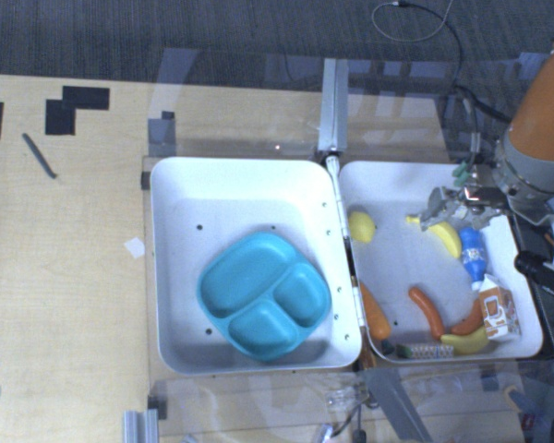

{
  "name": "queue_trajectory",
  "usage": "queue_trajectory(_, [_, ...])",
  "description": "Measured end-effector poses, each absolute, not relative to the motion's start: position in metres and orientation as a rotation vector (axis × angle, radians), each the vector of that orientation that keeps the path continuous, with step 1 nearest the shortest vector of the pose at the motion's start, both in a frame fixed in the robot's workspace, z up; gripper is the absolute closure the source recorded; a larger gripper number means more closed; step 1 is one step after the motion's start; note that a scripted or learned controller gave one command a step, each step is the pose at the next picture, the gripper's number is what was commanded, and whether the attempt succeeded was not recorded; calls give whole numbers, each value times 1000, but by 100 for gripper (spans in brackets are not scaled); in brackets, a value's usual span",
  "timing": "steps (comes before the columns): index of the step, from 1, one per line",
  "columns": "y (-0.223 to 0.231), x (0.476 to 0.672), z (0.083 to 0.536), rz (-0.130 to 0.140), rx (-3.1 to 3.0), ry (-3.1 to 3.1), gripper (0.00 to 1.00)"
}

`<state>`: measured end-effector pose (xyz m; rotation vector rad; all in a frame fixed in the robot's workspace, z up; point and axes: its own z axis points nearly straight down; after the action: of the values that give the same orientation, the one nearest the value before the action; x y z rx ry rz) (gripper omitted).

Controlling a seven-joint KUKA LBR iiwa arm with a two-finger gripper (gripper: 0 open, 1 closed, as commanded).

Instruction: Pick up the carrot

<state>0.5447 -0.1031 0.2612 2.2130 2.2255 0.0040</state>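
Note:
The carrot (376, 314) is an orange tapered piece lying against the left wall of the right bin (395, 275), near its front. My gripper (454, 212) hangs over the back right of that bin, above a yellow banana (446, 239) and far from the carrot. Its fingers look spread apart, with nothing between them.
The right bin also holds a lemon (361, 226), a blue bottle (473, 256), a red-orange sausage (427, 310), a brown packet (499, 312) and a second banana (466, 342) at the front. A blue divided plate (264, 294) sits in the left bin (180, 247).

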Motion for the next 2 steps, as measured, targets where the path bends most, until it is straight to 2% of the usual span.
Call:
queue_trajectory(1, [-24, 521, 184, 4, 2369, 2062, 0])
queue_trajectory(2, [22, 487, 184, 2, 2568, 1810, 0])
